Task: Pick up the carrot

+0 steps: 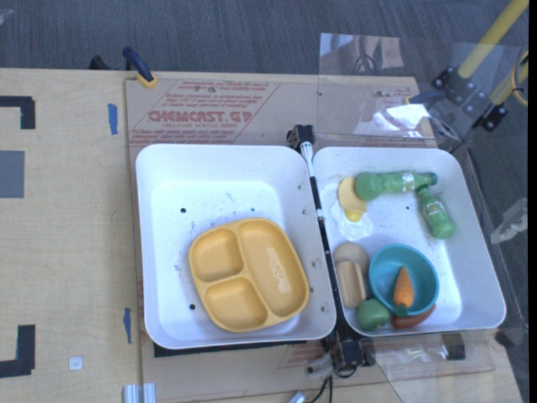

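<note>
The left bin (168,175) holds a yellow three-compartment plate (247,274) toward its near side. Past the shared wall, in the right bin (470,191), a fried-egg toy (351,201) lies against the far-left part, with a green bottle (394,183) just beyond it and a smaller green bottle (435,214) angled off its right end. Nearer the camera, a tan bread-like piece (350,274) sits left of the blue bowl (404,279), and a green round item (373,313) touches the bowl's near-left rim. The carrot (404,286) lies inside that bowl, its long axis running roughly far to near, tip pointing away from the camera, thick end at the bowl's near side. For the gripper I cannot tell whether it is released or clenched. Judging from the rig, the approach would come from the bowl's right, so the bowl wall stands between the carrot and any sideways entry; a descent from above, closing across the carrot's short width, looks most sensible.
</note>
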### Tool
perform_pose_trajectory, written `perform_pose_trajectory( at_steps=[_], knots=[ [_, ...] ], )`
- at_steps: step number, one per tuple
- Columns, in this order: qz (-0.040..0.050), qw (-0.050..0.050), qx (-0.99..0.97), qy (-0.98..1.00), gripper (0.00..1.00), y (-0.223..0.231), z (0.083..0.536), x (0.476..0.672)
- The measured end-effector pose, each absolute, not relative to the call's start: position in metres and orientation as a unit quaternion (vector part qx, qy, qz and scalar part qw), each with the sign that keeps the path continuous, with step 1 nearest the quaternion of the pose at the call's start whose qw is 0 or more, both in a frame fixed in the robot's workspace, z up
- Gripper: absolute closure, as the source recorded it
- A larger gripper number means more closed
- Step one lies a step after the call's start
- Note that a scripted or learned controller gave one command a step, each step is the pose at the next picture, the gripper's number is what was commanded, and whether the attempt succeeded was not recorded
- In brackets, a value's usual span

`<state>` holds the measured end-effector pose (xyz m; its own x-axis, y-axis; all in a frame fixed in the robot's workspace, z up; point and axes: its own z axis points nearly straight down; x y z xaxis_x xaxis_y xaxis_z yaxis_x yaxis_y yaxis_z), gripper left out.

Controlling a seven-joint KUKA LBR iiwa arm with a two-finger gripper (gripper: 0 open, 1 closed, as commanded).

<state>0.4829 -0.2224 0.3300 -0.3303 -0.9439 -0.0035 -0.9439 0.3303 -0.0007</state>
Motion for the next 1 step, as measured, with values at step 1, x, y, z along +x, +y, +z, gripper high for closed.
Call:
perform_pose_trajectory(
  at_steps=[1],
  knots=[
    [-0.0035,0.006,-0.579,0.815,1.0,-0.2205,0.3432,0.4866]
  ],
)
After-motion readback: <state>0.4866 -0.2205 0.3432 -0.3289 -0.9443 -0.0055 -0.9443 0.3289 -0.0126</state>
